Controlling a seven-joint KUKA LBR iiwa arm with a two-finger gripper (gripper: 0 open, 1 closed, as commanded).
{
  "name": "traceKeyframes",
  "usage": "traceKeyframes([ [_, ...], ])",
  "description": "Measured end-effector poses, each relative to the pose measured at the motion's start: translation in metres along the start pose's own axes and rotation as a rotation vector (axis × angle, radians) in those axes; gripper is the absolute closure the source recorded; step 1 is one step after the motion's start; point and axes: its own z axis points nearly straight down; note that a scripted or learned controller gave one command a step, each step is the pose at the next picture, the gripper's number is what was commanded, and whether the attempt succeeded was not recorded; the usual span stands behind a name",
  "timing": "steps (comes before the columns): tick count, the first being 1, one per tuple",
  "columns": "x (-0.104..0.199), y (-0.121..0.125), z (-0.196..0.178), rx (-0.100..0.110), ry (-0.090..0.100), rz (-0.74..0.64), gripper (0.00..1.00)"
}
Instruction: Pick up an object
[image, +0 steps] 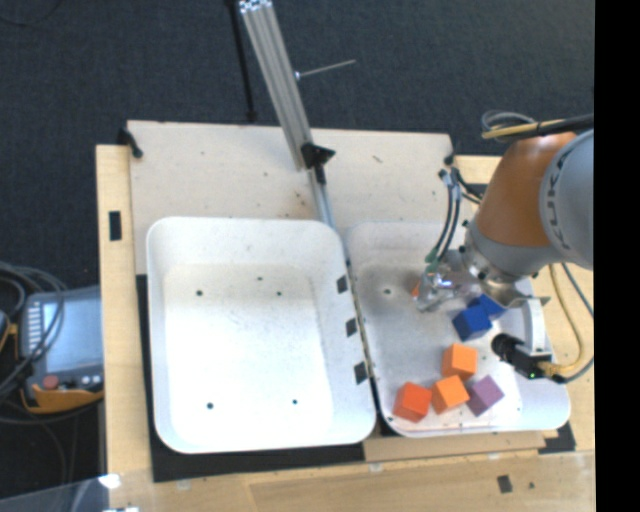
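Observation:
The right bin (385, 330) holds several blocks. A blue block (476, 318) lies near its middle, just below and right of my gripper (435, 291). Two orange blocks (461, 359) (451, 392) sit below the blue one, and a darker orange block (412, 401) rests at the bin's front edge. A purple block (485, 394) lies at the front right. My gripper hangs low over the upper middle of the right bin, under the orange-banded wrist (520, 205). A small orange patch (416, 289) shows at the gripper's left side; I cannot tell what it is.
The left bin (250, 330) lies beside the right one, with a ridge (355, 330) between them. A slanted metal pole (285, 90) rises behind the bins. Cables (450, 215) hang along the wrist. A black fitting (515, 355) sits at the right bin's right side.

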Motion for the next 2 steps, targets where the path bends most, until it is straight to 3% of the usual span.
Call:
traceKeyframes([
  [2, -0.001, 0.007, -0.098, -0.001, 0.000, 0.000, 1.00],
])
